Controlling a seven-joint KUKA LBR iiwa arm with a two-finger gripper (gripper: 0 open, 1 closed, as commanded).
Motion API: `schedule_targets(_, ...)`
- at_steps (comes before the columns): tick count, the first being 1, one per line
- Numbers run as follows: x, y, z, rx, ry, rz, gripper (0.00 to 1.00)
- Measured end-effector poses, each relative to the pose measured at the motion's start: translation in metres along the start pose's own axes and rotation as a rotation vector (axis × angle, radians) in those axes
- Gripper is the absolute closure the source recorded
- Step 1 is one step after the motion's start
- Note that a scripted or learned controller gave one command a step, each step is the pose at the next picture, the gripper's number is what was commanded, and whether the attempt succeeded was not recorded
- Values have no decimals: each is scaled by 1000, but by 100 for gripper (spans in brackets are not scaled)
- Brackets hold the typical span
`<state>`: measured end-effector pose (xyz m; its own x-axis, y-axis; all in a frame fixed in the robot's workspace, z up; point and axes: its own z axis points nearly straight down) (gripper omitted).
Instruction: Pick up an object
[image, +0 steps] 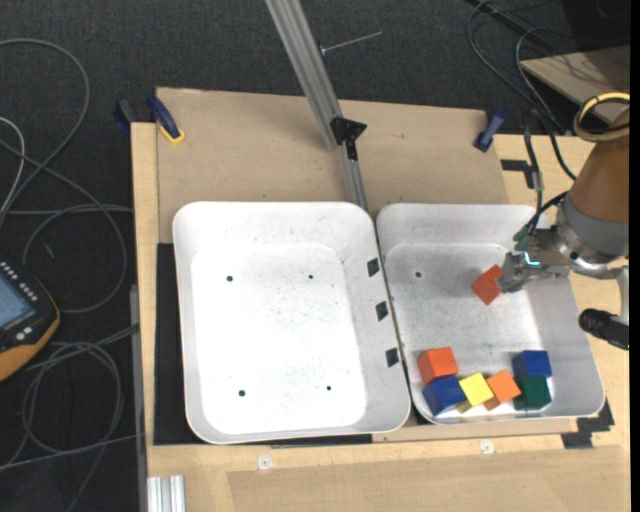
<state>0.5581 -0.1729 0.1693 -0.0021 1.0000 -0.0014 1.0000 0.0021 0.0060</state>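
Observation:
In the right bin (440, 235), an orange-red block (487, 285) sits tilted at the tip of my gripper (508, 278). The dark fingers close on the block's right side, and the block looks raised off the bin floor. The grey wrist and the orange band of the arm (600, 195) reach in from the right, above the bin's right rim. Along the bin's front wall lies a cluster of blocks: an orange cube (437, 362), a blue cube (445, 394), a yellow cube (475, 388), a small orange block (503, 385), a blue block (533, 363) and a green block (535, 393).
The left bin (200, 300) stands beside the right one, with black clips (380, 310) on the shared rim. A slanted metal pole (320, 95) crosses the bench at the back. Cables and a handheld device (20, 315) lie on the floor to the left.

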Motion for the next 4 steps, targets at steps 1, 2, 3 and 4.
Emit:
schedule_targets(1, 0, 2, -34, 0, 0, 0, 100)
schedule_targets(2, 44, -9, -35, 7, 5, -3, 100)
schedule_targets(3, 98, -14, -34, 8, 5, -5, 100)
schedule_targets(4, 161, -27, -45, 8, 6, -6, 100)
